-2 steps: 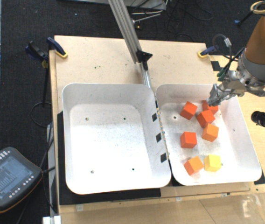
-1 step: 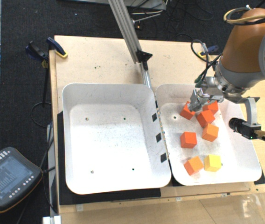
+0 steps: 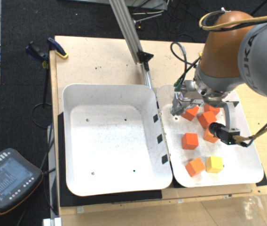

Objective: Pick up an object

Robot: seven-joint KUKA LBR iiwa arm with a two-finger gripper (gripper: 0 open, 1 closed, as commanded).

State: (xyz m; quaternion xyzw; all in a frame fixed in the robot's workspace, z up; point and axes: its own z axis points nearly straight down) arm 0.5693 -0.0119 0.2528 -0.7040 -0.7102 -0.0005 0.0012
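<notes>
Several orange blocks and one yellow block lie in the right bin (image 3: pixel 240 166). My gripper (image 3: pixel 177 108) hangs low over the bin's back left part, just left of an orange block (image 3: pixel 190 113). Behind it to the right lies another orange block (image 3: pixel 207 119), and a third (image 3: pixel 210 136) is partly hidden by the robot's own hardware. Toward the front of the bin, apart from the gripper, are a red-orange cube (image 3: pixel 190 141), an orange cube (image 3: pixel 195 166) and a yellow cube (image 3: pixel 214 164). I see nothing held in the gripper.
The left bin (image 3: pixel 72 94) stands beside the right one, their rims touching near the gripper. A slanted metal pole (image 3: pixel 126 25) comes down to the bench behind the bins. A blue and yellow clamp (image 3: pixel 53 49) sits at the bench's back left corner, and a teach pendant (image 3: pixel 6 180) lies off the bench at the lower left.
</notes>
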